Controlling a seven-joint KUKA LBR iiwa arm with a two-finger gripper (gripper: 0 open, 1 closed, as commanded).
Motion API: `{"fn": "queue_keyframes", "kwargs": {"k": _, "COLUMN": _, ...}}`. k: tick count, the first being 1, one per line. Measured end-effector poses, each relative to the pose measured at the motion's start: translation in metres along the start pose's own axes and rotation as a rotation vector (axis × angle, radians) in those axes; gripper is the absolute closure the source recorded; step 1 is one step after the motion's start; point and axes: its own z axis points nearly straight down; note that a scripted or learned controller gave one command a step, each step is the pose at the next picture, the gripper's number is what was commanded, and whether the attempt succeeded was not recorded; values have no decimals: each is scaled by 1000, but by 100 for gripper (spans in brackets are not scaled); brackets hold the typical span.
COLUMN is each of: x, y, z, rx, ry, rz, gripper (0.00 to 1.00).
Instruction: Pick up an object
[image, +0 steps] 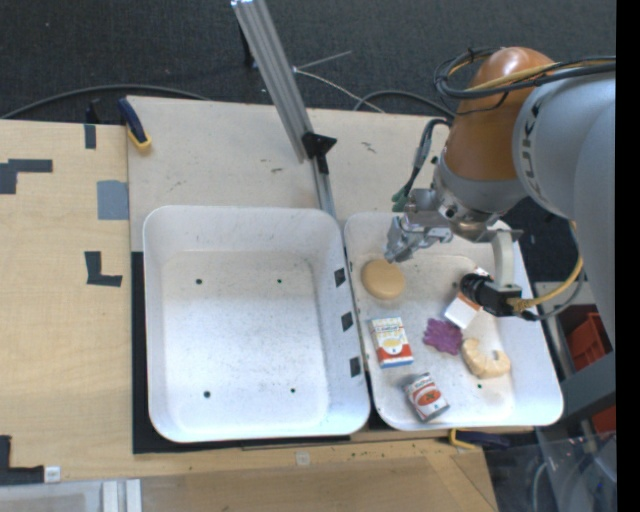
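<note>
The arm's gripper (403, 243) hangs at one o'clock of the round tan bun-shaped object (383, 279) in the right-hand shallow white bin (535, 405), likely lining up a grasp.

Two white bins (240, 225) (530, 395). One tan bun (384, 279). One small carton (391, 342). One can (427, 396). One purple scrap (442, 335). One pastry (486, 359).

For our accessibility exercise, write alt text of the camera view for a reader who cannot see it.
A grey robot arm's hand hovers just above a round tan bun in the right white bin, which also holds a small carton, a can, a purple piece and a pastry. The left white bin sits beside it.
</note>
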Motion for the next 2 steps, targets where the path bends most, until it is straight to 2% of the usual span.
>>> {"fn": "queue_keyframes", "kwargs": {"k": 1, "x": 48, "y": -10, "z": -3, "rx": 0, "ry": 0, "rz": 0, "gripper": 100}}
{"fn": "queue_keyframes", "kwargs": {"k": 2, "x": 92, "y": -9, "z": -7, "rx": 0, "ry": -1, "rz": 3, "gripper": 100}}
